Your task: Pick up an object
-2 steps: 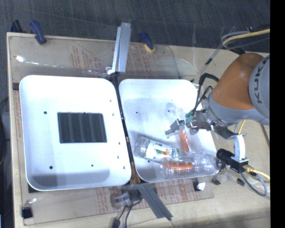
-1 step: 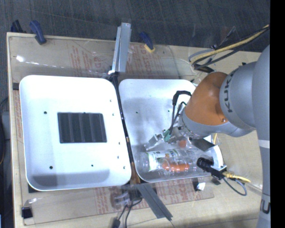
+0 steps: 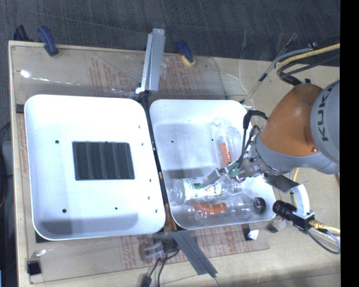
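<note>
Camera view, slanted from above: wooden bench [image 3: 66, 70] bearing two shallow white bins side by side. Left bin [image 3: 48, 136]: floor carries one dark ribbed rectangular panel [image 3: 103, 160] near its centre, plus a few small dark dots. Right bin [image 3: 185, 115]: contents gathered in its near and right part. Item one, clear plastic bottle with a green-and-white label [image 3: 197, 190], lying on its side at the bin's middle near edge. Item two, clear plastic bottle with a dark cap [image 3: 227, 207], lying along the near wall, an orange shape showing through it. Item three, clear bottle with orange inside [image 3: 223, 142], lying further back toward the right wall; its outline is faint against the white. The bottles overlap and their transparent edges are hard to separate. Gripper [image 3: 227, 173]: over the right bin, just above and right of the labelled bottle, close to the cluster. Whether the pincer is wide, narrow or closed on anything cannot be told; the tips blur into the clear plastic. Arm [image 3: 293, 130]: grey with orange band, entering from the right, covering the bin's right rim. Blue clamps [image 3: 48, 40] at the bench's far edge.
</note>
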{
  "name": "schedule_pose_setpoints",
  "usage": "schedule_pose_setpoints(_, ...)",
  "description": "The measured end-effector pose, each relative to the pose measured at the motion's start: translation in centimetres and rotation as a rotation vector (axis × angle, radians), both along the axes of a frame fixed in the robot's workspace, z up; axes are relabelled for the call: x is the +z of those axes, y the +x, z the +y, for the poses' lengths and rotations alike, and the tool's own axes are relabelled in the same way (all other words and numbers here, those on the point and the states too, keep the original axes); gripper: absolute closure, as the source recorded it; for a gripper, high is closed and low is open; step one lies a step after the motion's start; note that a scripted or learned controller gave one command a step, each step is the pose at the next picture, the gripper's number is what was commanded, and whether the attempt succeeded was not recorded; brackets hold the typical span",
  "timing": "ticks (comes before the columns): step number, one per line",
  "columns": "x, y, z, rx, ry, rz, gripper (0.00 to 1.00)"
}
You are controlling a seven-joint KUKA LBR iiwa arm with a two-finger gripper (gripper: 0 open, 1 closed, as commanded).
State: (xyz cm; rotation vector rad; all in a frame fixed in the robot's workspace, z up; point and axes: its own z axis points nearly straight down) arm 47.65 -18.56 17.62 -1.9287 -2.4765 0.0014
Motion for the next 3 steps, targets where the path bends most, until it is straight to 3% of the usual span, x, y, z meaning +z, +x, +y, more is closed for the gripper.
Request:
schedule_pose_setpoints(1, -5.1, 2.4, -1.7, 0.064, -0.005, -0.020, 0.00)
schedule_pose_setpoints(2, -0.3, 0.0, -1.0, 0.169, -0.001, -0.002, 0.00)
schedule_pose_setpoints(3, -3.1, 5.7, -2.5, 0.191, -0.003, -0.014, 0.00)
